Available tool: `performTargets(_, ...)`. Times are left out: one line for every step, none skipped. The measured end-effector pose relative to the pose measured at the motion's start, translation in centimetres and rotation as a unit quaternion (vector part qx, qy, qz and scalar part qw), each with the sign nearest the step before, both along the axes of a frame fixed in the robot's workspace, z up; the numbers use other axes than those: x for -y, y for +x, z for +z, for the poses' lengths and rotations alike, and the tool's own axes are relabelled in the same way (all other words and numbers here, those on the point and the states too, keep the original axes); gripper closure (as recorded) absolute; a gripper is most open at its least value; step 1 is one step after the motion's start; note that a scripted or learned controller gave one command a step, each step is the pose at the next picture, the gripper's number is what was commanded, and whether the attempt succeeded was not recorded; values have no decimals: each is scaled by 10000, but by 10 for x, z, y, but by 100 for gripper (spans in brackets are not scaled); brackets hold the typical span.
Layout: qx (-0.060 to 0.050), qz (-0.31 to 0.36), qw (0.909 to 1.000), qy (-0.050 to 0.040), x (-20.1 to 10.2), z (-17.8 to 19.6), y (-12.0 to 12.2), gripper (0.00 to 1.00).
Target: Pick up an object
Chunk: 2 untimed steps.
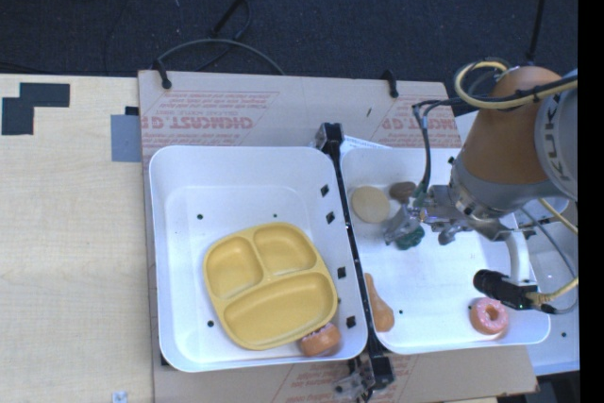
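**Inspection: gripper low in right bin, target not yet secured**

Camera view. The arm (514, 146) reaches in from the right, and the gripper (408, 229) sits low in the right bin (444, 335). A small dark green object (410, 239) lies at the fingertips; whether the gripper is released, clenched or grasping cannot be told, as the wrist body and cabling crowd that spot.

Candidate objects in the right bin: a tan disc (370, 204) just beside the gripper, a brownish lump (403, 191) behind it, an orange piece (379, 305) against the divider, and a pink donut (489, 316) near the front right corner. The left bin (179, 193) holds a yellow tray (271, 285) with an orange item (321, 341) at its front edge.

Handling judgement: the green object looks small, light and probably rigid, likely to skid on smooth plastic. Grip across its narrowest width, fingers straddling it squarely.
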<state>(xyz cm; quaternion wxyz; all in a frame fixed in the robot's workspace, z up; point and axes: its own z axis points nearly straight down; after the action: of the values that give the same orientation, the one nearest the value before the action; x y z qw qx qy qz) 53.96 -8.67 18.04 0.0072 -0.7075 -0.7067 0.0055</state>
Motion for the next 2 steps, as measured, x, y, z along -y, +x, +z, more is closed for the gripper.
performTargets(66,10,10000,-5,0,7,3,0)
performTargets(45,5,10000,-3,4,-56,-1,0)
